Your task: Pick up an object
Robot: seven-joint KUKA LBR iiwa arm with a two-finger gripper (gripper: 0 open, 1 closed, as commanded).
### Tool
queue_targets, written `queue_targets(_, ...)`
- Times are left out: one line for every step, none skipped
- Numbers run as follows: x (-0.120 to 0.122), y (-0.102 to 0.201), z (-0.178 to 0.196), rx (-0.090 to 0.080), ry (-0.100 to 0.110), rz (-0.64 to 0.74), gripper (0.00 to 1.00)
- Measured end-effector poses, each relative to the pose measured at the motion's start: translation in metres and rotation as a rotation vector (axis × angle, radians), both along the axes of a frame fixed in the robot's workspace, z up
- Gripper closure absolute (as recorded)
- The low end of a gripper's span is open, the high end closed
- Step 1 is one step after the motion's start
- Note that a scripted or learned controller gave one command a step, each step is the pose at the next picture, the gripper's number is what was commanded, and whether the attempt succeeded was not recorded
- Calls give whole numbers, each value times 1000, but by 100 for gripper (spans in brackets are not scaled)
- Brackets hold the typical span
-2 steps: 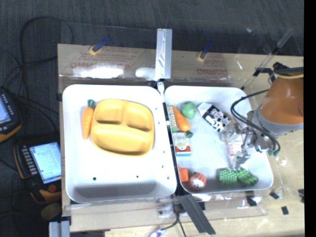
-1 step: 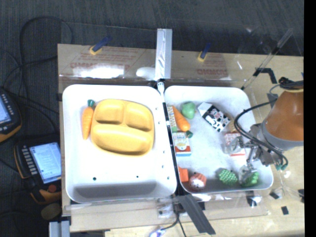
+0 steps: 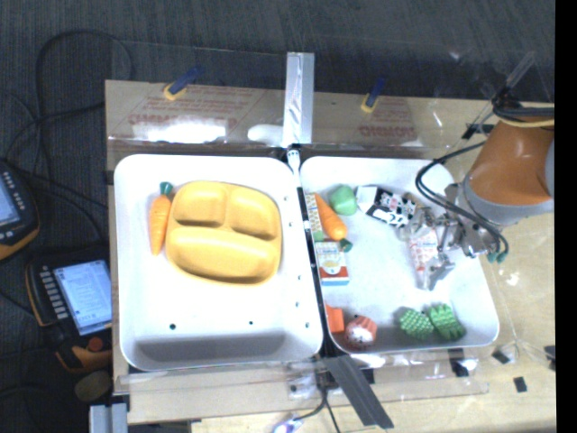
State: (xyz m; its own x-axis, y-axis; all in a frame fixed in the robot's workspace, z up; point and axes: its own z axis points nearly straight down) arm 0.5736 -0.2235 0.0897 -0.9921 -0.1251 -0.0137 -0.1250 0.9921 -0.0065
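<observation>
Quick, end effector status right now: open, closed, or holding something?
End effector: cannot be told; it sits low over the right bin, too blurred to read.

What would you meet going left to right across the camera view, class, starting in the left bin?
Carrot → yellow tray → carton → green block pieces → end effector, reaching in from the right.

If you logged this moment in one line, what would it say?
grey arm's gripper: low over right white bin | grasp: unclear | nearest: green knobbly toy | yellow divided tray: left white bin
</observation>
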Motion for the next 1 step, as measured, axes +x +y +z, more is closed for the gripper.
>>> queue_targets(-3,9,-1,13,3,-251,0)
